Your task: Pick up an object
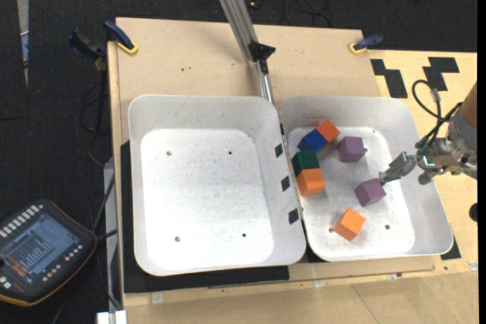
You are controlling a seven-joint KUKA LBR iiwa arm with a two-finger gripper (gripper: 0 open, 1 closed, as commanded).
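Note:
The right bin (425,239) holds several blocks: an orange one (328,131) and a blue one (312,140) at the back, a green one (306,160) stacked against another orange one (310,181), two purple ones (351,149) (370,192), and an orange one (350,224) near the front. My gripper (396,168) reaches in from the right, its tip just right of and above the nearer purple block. I see nothing held in it.
The left bin (144,163) lies beside the right one. A metal pole (235,7) slants down to the bins' shared back edge. Clamps (121,38) (364,43) sit at the board's back corners. A teach pendant (38,246) lies at the lower left.

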